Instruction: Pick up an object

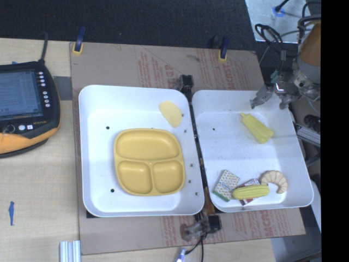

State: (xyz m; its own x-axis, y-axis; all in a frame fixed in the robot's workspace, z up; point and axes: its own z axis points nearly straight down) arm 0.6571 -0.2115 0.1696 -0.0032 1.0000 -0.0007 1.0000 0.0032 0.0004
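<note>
My gripper (pixel 269 102) hovers over the far right corner of the right bin (pixel 218 108), its fingers spread open with nothing between them. A yellow wedge-shaped block (pixel 257 128) lies just in front of it. Near the bin's front edge lie a corn cob (pixel 251 191), a tan croissant (pixel 275 180) and a green-and-white packet (pixel 225 184). A red-and-white packet (pixel 246 200) is partly hidden under the corn. In the left bin (pixel 92 146) sit a yellow divided plate (pixel 149 161) and a pale yellow flat piece (pixel 170 113).
Both bins rest on a cardboard sheet (pixel 136 64) held by clamps (pixel 79 41) at the back. A teach pendant with a screen (pixel 24 105) lies on the bench at far left. Cables and arm hardware (pixel 305 42) crowd the right side.
</note>
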